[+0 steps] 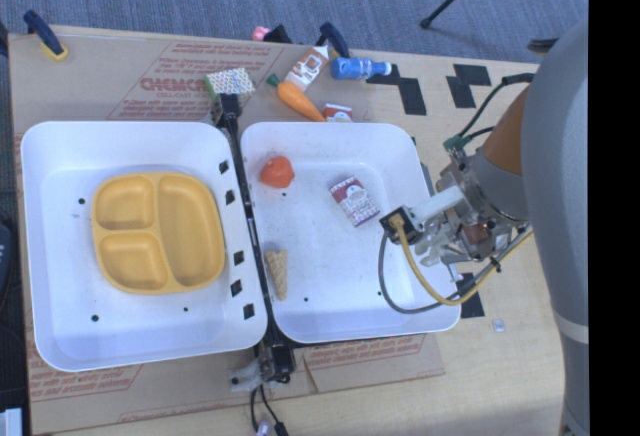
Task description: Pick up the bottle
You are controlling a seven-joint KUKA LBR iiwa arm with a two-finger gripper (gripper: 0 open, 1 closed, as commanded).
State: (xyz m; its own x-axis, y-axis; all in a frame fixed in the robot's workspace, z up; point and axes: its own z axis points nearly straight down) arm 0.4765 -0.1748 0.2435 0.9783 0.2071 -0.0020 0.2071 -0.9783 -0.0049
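Bottle (359, 69): small, blue body with a white cap end pointing right, lying on its side on the bench (120, 74) above the right bin (330, 324), upper centre of frame, outside both bins. Just left of it lie a white-and-orange container (309, 67) and a carrot (298, 101). Gripper (430, 242): over the right bin's right rim, centre right of frame, well apart from the bottle; whether it is apart or together cannot be told. Right bin holds a red object (277, 171), a red-and-white packet (355, 200) and a cone (276, 273). Left bin (50, 324) holds a yellow divided tray (158, 230).
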